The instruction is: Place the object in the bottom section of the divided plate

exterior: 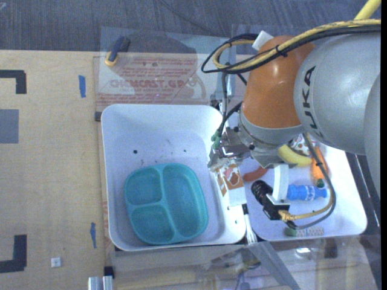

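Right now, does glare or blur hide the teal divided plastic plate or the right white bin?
Camera view: the teal divided plastic plate, in the left white bin, is evenly lit, its three sections plain. Camera view: the right white bin has its floor washed out by bright light, and the grey-and-orange arm looks soft.

You are looking at a teal divided plate (166, 204) in the left bin (115, 138), which is white with a few dark specks on its floor. The right bin (354, 219) is white too, and it holds a yellow thing (293, 156), a blue thing (305, 193) and an orange thing (317, 162). The arm (344, 89) is grey with an orange band. The surface (48, 174) is pale wood, marked with blue tape strips (82, 86) and black angles (18, 80) near its left edge.
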### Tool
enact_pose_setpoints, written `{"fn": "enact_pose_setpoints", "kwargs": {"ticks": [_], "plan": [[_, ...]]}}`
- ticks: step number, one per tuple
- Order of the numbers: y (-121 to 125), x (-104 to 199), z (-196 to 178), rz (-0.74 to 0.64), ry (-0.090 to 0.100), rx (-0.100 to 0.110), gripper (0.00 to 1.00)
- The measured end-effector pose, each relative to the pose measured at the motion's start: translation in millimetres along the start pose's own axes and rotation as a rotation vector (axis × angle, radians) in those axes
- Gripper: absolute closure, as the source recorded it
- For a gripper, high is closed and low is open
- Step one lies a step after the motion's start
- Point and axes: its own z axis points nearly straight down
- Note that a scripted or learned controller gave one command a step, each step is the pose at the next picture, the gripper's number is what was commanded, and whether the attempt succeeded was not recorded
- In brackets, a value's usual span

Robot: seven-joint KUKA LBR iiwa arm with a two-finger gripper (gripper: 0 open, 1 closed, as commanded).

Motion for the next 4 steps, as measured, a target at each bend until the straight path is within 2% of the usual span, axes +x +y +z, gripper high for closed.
{"fn": "enact_pose_setpoints", "kwargs": {"ticks": [1, 2, 3, 4], "plan": [[25, 93, 17, -0.003, 0.0, -0.002, 1.0], [47, 109, -46, -0.132, -0.001, -0.001, 1.0], [47, 111, -46, -0.135, -0.001, -0.001, 0.0], [47, 111, -46, -0.135, -0.001, -0.001, 0.0]]}}
